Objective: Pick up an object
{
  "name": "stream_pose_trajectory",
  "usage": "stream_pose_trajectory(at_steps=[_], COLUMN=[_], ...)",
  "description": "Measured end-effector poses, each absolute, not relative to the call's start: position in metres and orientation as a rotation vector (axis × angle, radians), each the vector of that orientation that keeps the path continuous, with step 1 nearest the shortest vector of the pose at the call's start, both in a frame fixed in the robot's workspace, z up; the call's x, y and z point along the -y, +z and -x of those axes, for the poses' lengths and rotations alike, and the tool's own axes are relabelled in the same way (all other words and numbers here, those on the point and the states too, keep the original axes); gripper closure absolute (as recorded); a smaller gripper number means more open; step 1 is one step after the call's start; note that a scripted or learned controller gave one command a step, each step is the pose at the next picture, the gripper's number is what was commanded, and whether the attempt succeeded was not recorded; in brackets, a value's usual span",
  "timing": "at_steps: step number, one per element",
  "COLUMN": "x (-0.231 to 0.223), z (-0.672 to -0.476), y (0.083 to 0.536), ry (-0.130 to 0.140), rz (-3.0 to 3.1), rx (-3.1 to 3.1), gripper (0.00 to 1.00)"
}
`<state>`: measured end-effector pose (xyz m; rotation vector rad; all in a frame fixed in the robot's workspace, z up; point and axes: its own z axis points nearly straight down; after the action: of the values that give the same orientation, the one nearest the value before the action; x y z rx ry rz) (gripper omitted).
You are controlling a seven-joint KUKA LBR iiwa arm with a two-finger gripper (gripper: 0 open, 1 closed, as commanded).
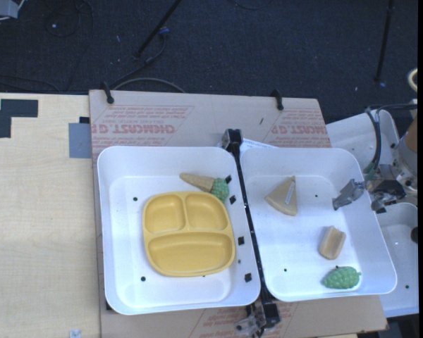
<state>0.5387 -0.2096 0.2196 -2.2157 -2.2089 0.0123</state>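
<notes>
- White plastic is what we notice first: two shallow bins sit side by side on a sheet of printed cardboard, the left bin and the right bin, with a dark clamp strip running between them.
- In the left bin we see a yellow divided plate, lying flat near the middle, its three compartments facing up.
- Just above the plate's upper right corner lies a toy ice-cream cone, tan cone pointing left and green scoop to the right, close to the bin's right wall.
- In the right bin we count three things: a pale cheese wedge toward the upper left, a small tan block lower and further right, and a green bumpy lump near the bin's lower right corner. All three lie apart from one another.
- We find the gripper at the right bin's right edge, coming in from the right and carrying nothing. One grey finger reaches over the bin floor, right of the cheese wedge and above the tan block, touching neither.
- Whether the pincer is apart or together, we cannot tell from this angle.
- The light wooden bench stretches away to the left of the bins.
</notes>
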Motion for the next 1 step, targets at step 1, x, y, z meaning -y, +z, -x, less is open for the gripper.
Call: stream_pose_trajectory(at_steps=[1], x=[0.2093], z=[-0.5415], y=[0.2271], ry=[0.001], rz=[2.22], rx=[2.221], gripper=[0.0])
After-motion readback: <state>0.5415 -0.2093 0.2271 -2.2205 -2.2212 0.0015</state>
